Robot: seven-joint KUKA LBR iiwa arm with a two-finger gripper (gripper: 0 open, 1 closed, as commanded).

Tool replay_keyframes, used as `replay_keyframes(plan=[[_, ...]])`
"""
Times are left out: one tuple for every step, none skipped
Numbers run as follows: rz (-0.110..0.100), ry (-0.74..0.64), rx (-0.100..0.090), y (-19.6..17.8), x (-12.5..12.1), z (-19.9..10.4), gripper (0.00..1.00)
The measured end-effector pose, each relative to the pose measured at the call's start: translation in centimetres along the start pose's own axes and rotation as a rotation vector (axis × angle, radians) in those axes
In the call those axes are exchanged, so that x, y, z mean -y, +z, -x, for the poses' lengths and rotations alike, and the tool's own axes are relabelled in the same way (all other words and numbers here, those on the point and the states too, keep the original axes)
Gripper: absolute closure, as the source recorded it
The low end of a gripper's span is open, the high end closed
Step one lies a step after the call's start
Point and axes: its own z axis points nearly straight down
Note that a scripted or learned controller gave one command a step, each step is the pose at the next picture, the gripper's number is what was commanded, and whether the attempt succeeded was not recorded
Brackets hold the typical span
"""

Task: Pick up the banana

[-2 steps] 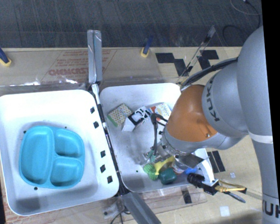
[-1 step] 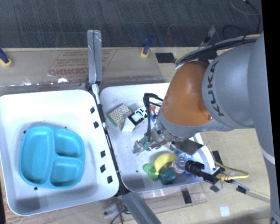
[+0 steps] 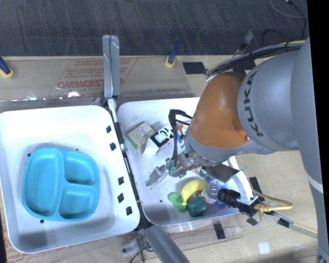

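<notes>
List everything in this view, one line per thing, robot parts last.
bins: 2, white, side by side on the bench
tray: 1, light blue, three compartments, in the left bin
banana: 1, yellow, near the front of the right bin, just below the arm
green items: 2, one light green and one darker teal, touching the banana's front side
patterned block: 1, green and white, back left of the right bin
metal tool: 1, silver, middle of the right bin
clamps: 2, blue with yellow, on the bench's back edge
arm: 1, grey with an orange band, reaching in from the right over the right bin
gripper: 1, dark, above the right bin beside the banana
</notes>
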Motion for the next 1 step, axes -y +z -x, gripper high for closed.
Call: replay_keyframes(plan=[[-0.002, -0.211, -0.003, 7.30, 2.51, 6.32, 0.00]])
